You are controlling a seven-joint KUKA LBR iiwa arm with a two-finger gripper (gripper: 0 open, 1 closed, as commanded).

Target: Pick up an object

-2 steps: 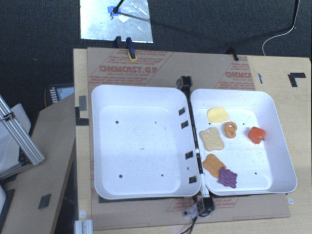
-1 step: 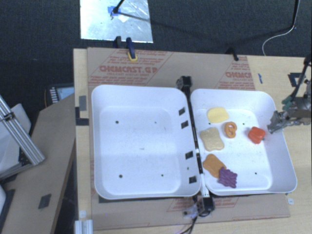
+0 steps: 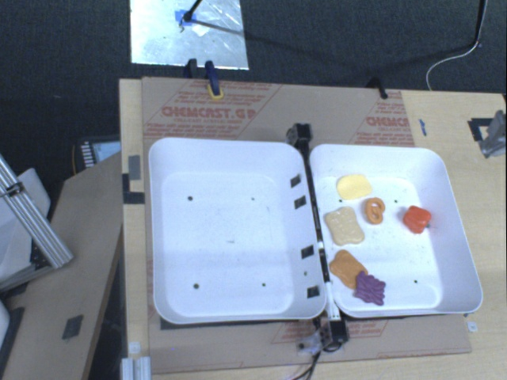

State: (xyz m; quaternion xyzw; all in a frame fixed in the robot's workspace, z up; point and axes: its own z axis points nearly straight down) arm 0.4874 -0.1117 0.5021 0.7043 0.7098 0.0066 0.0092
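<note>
Several small toy food pieces lie in the right bin [image 3: 444, 212]. A yellow piece [image 3: 353, 186] sits toward the back, with an orange ring [image 3: 374, 210] just in front of it. A red piece [image 3: 417, 218] lies to the right of the ring. A beige slab [image 3: 344, 225] rests close to the divider. An orange-brown piece [image 3: 347, 267] and a purple grape cluster [image 3: 369, 288] lie touching near the front.
The left bin [image 3: 230, 228] sits beside the right one, joined by a black-clipped divider [image 3: 310, 212]. Both rest on cardboard [image 3: 238, 105] on the wooden bench. A shiny metal plate [image 3: 188, 20] lies at the back; a metal frame [image 3: 28, 220] stands at left.
</note>
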